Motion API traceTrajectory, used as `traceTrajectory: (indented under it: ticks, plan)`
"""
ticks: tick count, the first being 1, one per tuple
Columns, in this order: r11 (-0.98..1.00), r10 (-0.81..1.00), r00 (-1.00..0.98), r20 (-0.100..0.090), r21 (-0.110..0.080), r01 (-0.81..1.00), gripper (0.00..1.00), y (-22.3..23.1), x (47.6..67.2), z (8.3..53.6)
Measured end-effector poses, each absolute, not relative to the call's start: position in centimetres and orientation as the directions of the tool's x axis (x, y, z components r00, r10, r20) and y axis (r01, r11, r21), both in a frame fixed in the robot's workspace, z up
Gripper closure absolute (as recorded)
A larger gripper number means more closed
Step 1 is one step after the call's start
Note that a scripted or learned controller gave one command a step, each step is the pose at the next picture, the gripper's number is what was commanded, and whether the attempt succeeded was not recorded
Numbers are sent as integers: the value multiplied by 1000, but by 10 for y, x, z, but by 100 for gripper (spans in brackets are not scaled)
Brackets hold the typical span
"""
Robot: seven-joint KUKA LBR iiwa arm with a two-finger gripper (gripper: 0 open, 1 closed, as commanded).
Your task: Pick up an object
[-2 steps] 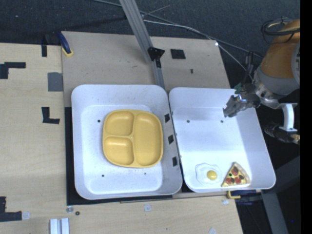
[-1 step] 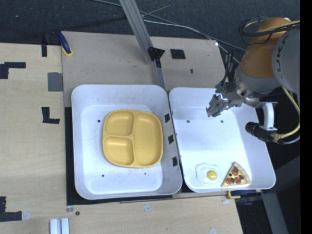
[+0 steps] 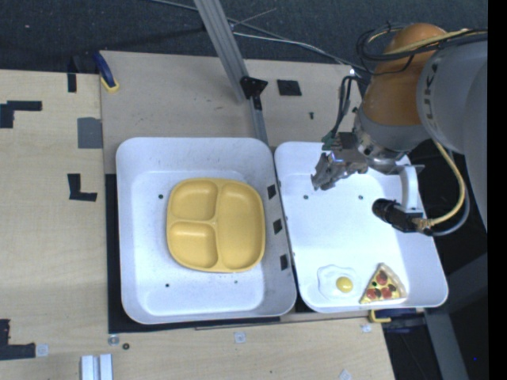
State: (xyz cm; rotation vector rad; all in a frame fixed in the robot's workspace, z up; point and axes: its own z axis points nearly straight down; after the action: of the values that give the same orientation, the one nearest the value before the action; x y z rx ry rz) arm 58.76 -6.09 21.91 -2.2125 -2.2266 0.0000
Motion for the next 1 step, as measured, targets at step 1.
traceTrajectory:
  ticks: [1]
  plan:
    - [5,1000,-5,1,-3,1000,100,-14,572,221]
